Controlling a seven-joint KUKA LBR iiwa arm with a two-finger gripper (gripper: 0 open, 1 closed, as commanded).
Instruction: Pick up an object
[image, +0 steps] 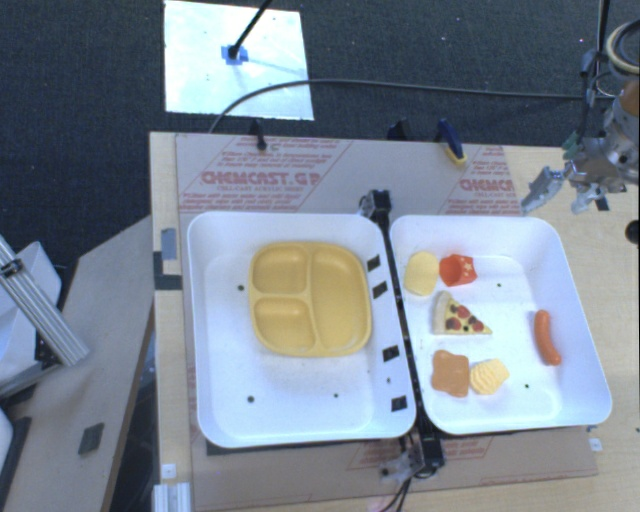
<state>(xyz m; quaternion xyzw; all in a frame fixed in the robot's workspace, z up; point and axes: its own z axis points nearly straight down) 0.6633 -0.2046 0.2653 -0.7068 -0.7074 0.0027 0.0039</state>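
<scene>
The right bin holds several toy foods: a pale yellow round piece, a red piece, a pizza slice, an orange sausage, a brown toast-like piece and a ridged yellow chip. My gripper hangs above the bench just beyond the right bin's far right corner, open, with nothing between its fingers. It is apart from all the foods.
The left bin bears a yellow divided plate. Black clips run along the seam between the bins. A blue clamp and a cable lie on the board behind the bins. A metal frame stands at the far left.
</scene>
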